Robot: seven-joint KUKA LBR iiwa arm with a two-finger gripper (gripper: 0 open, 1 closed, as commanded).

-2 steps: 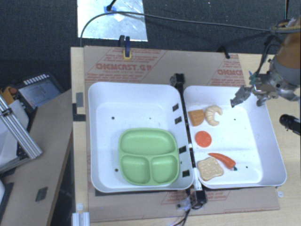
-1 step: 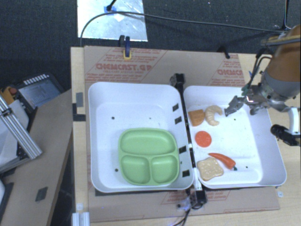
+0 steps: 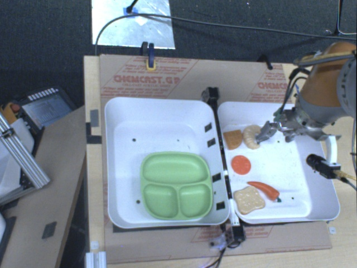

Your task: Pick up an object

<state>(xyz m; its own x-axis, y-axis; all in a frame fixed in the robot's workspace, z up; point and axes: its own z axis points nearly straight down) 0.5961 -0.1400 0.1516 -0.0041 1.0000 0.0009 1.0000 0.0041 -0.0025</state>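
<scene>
The right bin [image 3: 312,205] holds several food items. A tan-orange chunk [image 3: 233,139] and a pale round piece [image 3: 251,137] lie side by side at its upper left. Below them sit a red disc [image 3: 241,164], a red chili pepper [image 3: 264,190] and a slice of toast [image 3: 249,200]. My gripper [image 3: 266,132] reaches in from the right and hangs low at the right edge of the pale round piece, touching or nearly touching it. Nothing is seen lifted.
The left bin [image 3: 122,121] holds a green divided plate [image 3: 175,184]. A black divider with clips [image 3: 218,149] runs between the bins. A black fitting [image 3: 321,165] pokes in over the right bin's right side. Cables [image 3: 223,24] cross the dark floor beyond the bench.
</scene>
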